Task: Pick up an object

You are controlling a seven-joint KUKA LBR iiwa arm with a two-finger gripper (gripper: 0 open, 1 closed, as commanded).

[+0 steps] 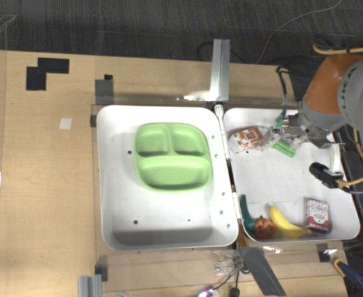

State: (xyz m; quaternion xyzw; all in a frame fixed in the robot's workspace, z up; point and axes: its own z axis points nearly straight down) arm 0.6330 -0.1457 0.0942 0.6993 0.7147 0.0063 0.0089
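My gripper (287, 130) is low over the far part of the right bin (293, 184), reaching in from the right under the orange band of the arm. Right beneath it lies a small green piece (284, 148). An orange-and-white snack packet (247, 139) lies just left of it. Along the bin's near edge are a yellow banana (287, 223), a reddish apple (264, 228), a dark green item (246, 210) and a small red-and-white box (318, 214).
The left bin (116, 184) holds a green divided plate (171, 156). A metal post (221, 73) rises behind the wall between the bins. A black part with cables (324, 174) hangs by the right bin's right wall.
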